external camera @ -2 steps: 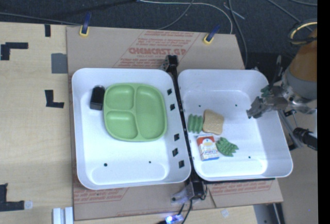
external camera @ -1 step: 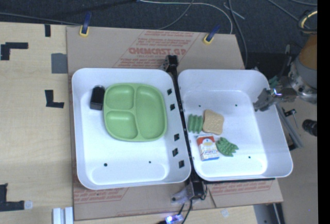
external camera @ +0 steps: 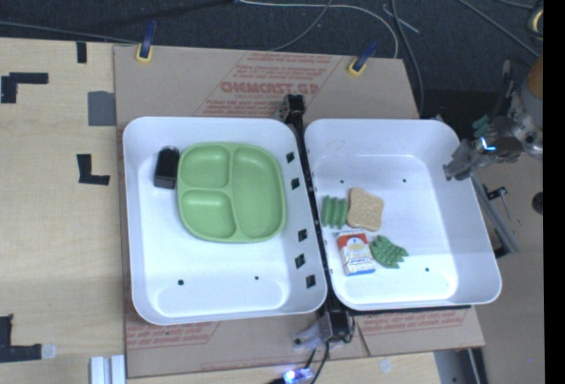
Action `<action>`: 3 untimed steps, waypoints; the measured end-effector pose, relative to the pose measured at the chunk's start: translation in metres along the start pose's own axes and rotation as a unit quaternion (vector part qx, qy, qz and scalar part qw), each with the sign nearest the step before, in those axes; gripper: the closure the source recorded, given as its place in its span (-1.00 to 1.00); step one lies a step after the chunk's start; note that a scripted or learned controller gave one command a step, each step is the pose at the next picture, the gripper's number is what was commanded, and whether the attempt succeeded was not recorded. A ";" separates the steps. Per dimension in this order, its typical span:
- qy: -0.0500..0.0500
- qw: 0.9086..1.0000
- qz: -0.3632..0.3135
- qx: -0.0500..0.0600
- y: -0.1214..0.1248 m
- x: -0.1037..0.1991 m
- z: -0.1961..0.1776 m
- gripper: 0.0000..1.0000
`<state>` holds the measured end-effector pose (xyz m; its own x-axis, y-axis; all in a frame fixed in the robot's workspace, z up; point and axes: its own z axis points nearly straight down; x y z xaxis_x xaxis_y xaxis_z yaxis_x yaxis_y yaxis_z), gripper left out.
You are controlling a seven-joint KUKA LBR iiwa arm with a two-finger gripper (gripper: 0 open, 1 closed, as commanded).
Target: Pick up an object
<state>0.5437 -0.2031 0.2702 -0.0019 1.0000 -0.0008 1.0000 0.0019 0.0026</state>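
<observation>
The right bin (external camera: 415,144) holds a slice of toast (external camera: 365,208), a green bean pod (external camera: 333,212), a small red and white carton (external camera: 356,253) and a leafy green piece (external camera: 389,251), clustered near its left side. The left bin (external camera: 141,223) holds a green divided plate (external camera: 232,192) and a small black object (external camera: 166,168) at the plate's left. My gripper (external camera: 462,163) hangs at the right bin's right rim, well right of the food items, with nothing visibly held. Its fingers are too small and blurred to read.
The bins sit on a cardboard sheet (external camera: 265,82) clamped at the back by two clips. Loose cables run across the dark floor behind the bench. The arm's wrist (external camera: 521,122) stands outside the right bin at the right edge.
</observation>
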 end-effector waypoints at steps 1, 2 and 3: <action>0.001 1.000 -0.002 0.001 0.011 0.048 -0.003 1.00; 0.001 1.000 -0.002 0.002 0.028 0.092 0.012 1.00; 0.000 1.000 -0.002 0.002 0.048 0.145 0.027 1.00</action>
<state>0.5914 -0.0581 0.2429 -0.0058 1.0000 0.0000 1.0000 0.0058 -0.0014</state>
